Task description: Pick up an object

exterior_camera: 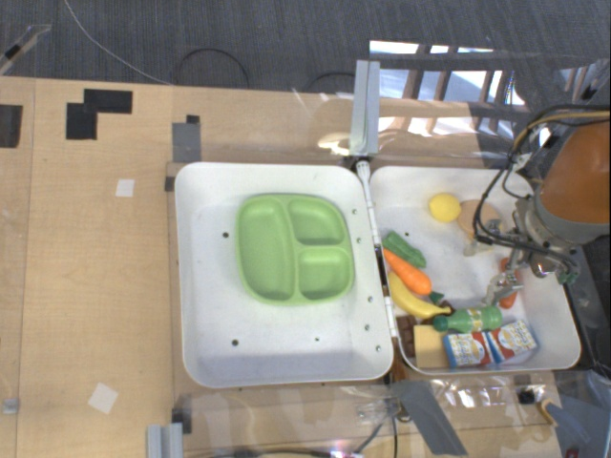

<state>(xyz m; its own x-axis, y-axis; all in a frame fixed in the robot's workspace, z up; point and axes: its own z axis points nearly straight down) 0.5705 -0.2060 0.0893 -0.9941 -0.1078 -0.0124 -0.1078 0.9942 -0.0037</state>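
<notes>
The right bin (563, 327) holds several toy foods. A yellow ball (444, 207) lies at the back beside a tan disc (473, 218). Along the left wall lie a green vegetable (404, 250), an orange carrot (410, 275) and a yellow banana (418, 302). A green bottle (470, 319) lies on its side in front, above a blue, white and red carton (489, 343) and a tan block (428, 347). My gripper (504, 289) hangs low at the bin's right side, just right of the bottle's cap, with a small red-orange bit right under it.
The left bin (205, 342) bears a green divided plate (291, 248). The arm's orange band (578, 184) and its cables overhang the right bin's back right corner. A metal post (365, 103) stands behind the wall between the bins.
</notes>
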